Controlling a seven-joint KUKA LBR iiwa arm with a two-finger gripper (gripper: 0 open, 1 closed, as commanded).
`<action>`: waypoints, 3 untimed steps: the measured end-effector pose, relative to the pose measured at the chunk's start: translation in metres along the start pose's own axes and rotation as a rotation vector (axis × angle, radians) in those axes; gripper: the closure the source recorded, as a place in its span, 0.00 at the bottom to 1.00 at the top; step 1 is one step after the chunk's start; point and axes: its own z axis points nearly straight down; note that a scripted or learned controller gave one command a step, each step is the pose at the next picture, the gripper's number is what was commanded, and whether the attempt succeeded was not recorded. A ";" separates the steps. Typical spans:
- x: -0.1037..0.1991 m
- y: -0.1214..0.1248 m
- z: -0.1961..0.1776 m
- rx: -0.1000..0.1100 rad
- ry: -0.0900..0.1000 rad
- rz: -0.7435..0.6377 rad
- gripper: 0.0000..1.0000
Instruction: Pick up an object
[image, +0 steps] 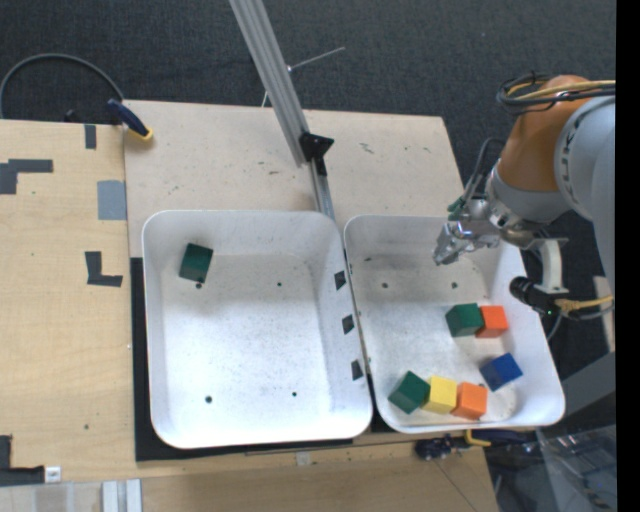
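The gripper (447, 250) hangs over the far part of the right bin (400, 240), and I cannot tell how it is set; nothing shows in its grip. Nearer than the gripper in that bin lie a green block (463, 319) touching an orange block (492, 320), then a blue block (500, 371). Along the bin's near edge sit a green block (409, 391), a yellow block (441, 394) and an orange block (470, 400) in a row. Left of the right bin, the left bin (160, 300) holds one dark green block (196, 262)

Both bins (160, 330) are white, speckled with dark dots. The right one holds green (463, 320), orange (492, 320), blue (500, 371) and yellow (441, 394) blocks; the left, one green block (196, 262).
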 end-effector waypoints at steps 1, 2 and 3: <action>0.002 0.000 -0.043 0.001 0.000 0.000 1.00; 0.013 -0.001 -0.096 0.000 0.000 -0.002 1.00; 0.070 0.003 -0.100 0.005 0.002 -0.005 1.00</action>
